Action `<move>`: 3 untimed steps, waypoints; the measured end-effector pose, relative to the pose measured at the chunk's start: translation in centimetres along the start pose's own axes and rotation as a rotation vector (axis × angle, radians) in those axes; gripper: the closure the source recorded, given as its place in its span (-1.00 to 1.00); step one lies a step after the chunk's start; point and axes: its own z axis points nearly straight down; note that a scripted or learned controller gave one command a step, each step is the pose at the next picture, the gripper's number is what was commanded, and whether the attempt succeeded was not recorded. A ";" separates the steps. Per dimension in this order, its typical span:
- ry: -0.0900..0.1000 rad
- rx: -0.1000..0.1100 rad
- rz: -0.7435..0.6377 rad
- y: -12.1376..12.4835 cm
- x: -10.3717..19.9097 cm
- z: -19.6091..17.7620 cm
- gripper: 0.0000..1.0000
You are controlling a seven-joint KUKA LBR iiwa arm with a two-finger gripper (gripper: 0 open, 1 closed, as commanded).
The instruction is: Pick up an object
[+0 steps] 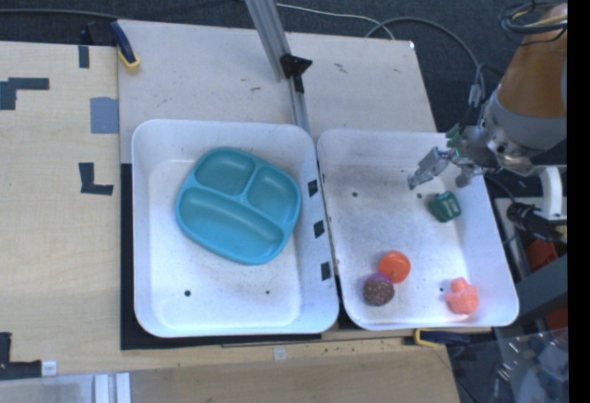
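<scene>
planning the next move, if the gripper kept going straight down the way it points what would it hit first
Most likely the green object, just below the gripper in the right bin; depth is unclear, so it could meet the bin floor beside it.

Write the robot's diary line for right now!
gripper: open, above right bin | green object: just below, not held | blue plate: left bin

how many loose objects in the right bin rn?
4. Green piece near the far right wall, just below the gripper. Orange ball and dark ball touching near the front. Pink toy at the front right corner. None looks hidden.
</scene>
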 end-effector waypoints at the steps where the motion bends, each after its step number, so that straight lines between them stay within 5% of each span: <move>1: 0.000 0.000 0.000 0.0 0.0 0.0 -1.00; 3: 0.001 0.007 0.001 0.1 0.8 12.8 -1.00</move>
